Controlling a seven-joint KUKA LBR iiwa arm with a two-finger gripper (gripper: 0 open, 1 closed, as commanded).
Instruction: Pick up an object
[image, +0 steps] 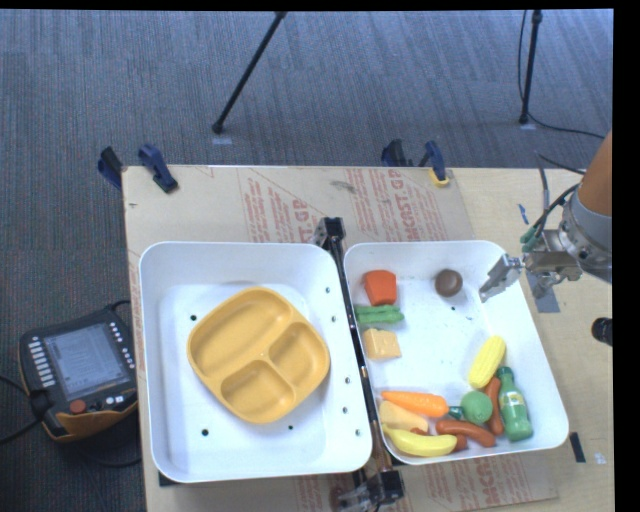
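Observation:
The right bin (520, 325) holds several toy foods: a red pepper (379, 287), a brown ball (448, 283), green beans (378, 315), a cheese wedge (381, 345), a corn cob (487, 361), a green bottle (514, 405), a carrot (415, 402), a banana (420, 443) and a sausage (465, 432). My gripper (518, 288) hangs over that bin's far right rim, above and right of the corn. Its fingers are spread open with nothing between them.
The left bin (170, 270) carries a yellow divided plate (258, 353). A black clamp bar (340, 270) runs between the two bins. A teach pendant (75, 370) lies on the floor to the left. Blue clamps (155, 165) grip the bench's far edge.

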